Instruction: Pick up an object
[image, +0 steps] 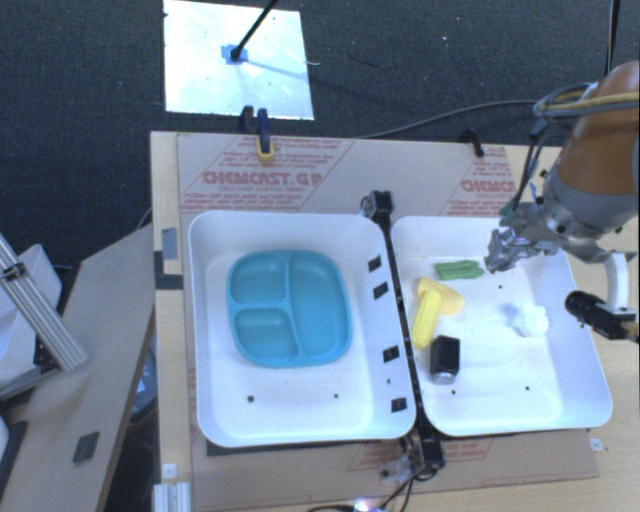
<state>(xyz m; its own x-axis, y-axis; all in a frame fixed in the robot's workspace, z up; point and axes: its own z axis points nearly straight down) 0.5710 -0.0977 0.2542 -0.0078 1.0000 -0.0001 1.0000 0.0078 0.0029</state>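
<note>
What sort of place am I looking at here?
Probably a robotics lab test bench. A robot arm's hand hangs over a white bin of small odd items, a blue divided plate lies in the neighbouring bin, and cables trail around.

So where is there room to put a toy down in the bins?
Bare patches: the right bin's near strip below the black object, and the left bin's floor below the blue tray. It's crowded around the yellow object and green object, near the pincer.

Arm (600, 150) cut off by frame edge at 3 o'clock. Gripper (497, 252) blurred, finger state unreadable. Small white object (530, 320) at the right bin's 3 o'clock too blurry to identify. Black object (445, 358) too small to identify.
</note>
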